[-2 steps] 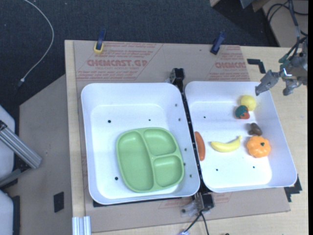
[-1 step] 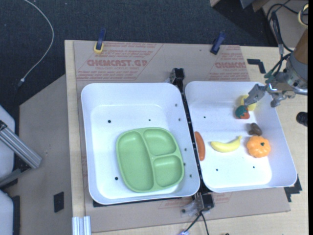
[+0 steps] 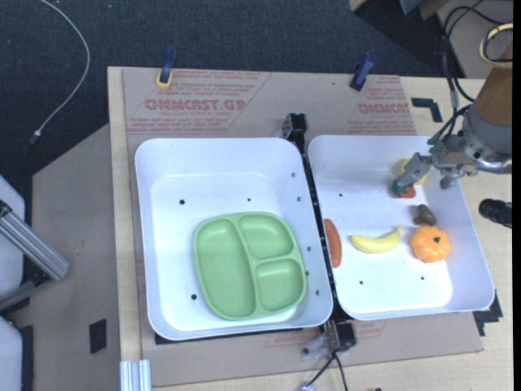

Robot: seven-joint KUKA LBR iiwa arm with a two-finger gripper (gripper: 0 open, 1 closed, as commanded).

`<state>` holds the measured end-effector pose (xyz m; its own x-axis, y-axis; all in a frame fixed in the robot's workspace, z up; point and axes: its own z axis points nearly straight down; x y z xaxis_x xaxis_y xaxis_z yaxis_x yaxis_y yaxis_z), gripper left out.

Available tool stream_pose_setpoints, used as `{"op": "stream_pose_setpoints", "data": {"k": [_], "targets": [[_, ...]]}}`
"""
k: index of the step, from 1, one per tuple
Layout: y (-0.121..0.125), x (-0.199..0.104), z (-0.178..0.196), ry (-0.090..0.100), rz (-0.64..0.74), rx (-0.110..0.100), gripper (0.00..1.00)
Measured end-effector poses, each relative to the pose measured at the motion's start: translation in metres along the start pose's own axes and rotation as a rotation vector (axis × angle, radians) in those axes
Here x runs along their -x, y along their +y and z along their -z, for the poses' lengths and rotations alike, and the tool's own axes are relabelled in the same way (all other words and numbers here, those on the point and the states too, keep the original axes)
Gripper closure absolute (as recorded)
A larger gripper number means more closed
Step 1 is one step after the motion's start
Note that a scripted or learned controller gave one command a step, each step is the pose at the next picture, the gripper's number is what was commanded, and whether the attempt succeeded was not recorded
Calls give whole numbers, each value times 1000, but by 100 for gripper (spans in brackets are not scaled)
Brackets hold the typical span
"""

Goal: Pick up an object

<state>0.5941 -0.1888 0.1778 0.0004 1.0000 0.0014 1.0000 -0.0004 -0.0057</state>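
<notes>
End effector [image 3: 413, 175] low over far part of right bin [image 3: 358, 287], over small yellow-orange object [image 3: 404, 187]; finger state cannot tell. Nearer candidates: brown piece [image 3: 423, 215], pumpkin [image 3: 430, 244], banana [image 3: 377, 241] with long axis left-right, all on near side of end effector.

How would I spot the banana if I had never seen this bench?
Look in the right white bin. Near its middle lies the banana, small, yellow and curved. It sits between the orange carrot at the bin's left wall and the round orange pumpkin; it alone there is yellow.
</notes>
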Motion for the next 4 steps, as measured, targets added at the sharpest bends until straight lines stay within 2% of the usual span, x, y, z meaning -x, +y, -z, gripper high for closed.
{"op": "stream_pose_setpoints", "data": {"k": [1,2,4], "targets": [[8,-5,-50,0,2,1,0],[9,-5,-36,-2,2,7,100],[4,-11,78,-5,1,14,100]]}}
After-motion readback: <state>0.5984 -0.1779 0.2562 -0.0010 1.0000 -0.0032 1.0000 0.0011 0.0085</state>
